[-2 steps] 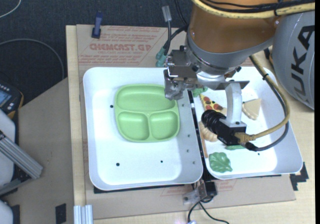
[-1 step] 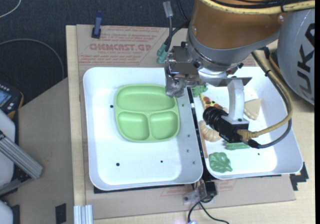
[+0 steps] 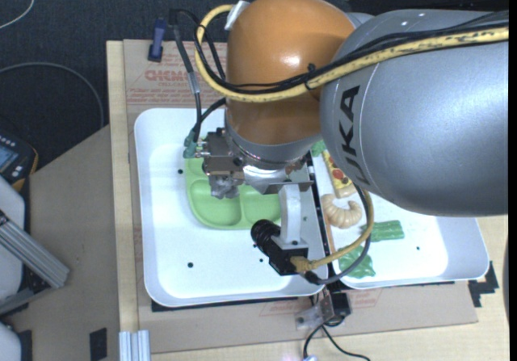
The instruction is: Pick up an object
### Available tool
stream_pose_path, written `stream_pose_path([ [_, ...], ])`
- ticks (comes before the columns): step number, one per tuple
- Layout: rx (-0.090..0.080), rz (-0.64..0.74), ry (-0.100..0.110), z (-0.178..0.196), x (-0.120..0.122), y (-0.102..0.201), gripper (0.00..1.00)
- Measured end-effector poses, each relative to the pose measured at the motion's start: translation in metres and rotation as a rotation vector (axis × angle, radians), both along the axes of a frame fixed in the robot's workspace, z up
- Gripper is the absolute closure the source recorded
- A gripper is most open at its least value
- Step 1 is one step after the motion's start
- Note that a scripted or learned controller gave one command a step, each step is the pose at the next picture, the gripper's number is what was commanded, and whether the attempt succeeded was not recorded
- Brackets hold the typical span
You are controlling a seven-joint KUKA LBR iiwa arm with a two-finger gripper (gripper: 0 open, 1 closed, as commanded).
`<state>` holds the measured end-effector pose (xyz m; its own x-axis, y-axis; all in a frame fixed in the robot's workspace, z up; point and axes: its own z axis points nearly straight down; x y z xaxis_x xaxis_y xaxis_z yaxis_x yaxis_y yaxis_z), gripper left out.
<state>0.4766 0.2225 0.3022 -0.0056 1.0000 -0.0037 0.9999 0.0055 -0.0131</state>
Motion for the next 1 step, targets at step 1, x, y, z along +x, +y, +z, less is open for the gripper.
stream_pose_path([
  [1, 0.005, -0.004, -0.013, 0.0174, 0.0024, -0.0023, 1.0],
])
